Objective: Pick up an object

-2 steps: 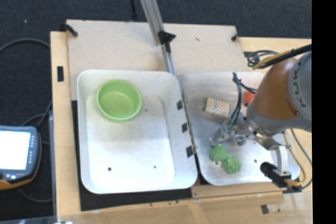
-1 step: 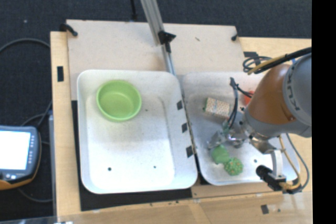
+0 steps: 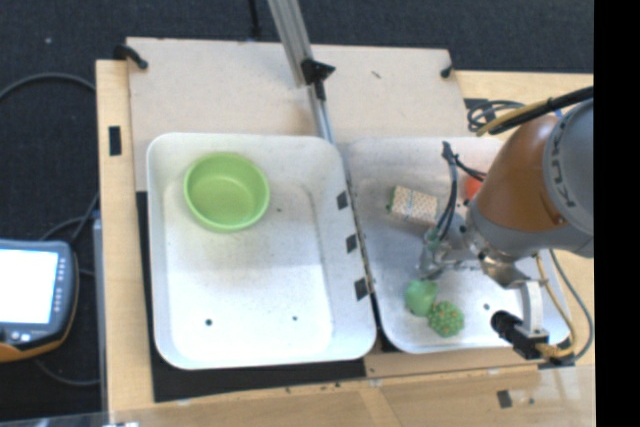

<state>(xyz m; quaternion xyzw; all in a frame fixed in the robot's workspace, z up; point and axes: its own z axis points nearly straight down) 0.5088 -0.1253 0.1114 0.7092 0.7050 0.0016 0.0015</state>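
Hovering just above the green ball (image 3: 421,296) in the right bin (image 3: 400,165), the hand (image 3: 433,262), grip state unclear, may nudge it away.

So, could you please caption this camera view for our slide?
KUKA arm's gripper poised above green ball in right bin; green bowl in left bin.

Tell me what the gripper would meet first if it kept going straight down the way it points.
Probably the smooth green ball, right below the gripper in the right bin; depth is unclear from this slanted view.
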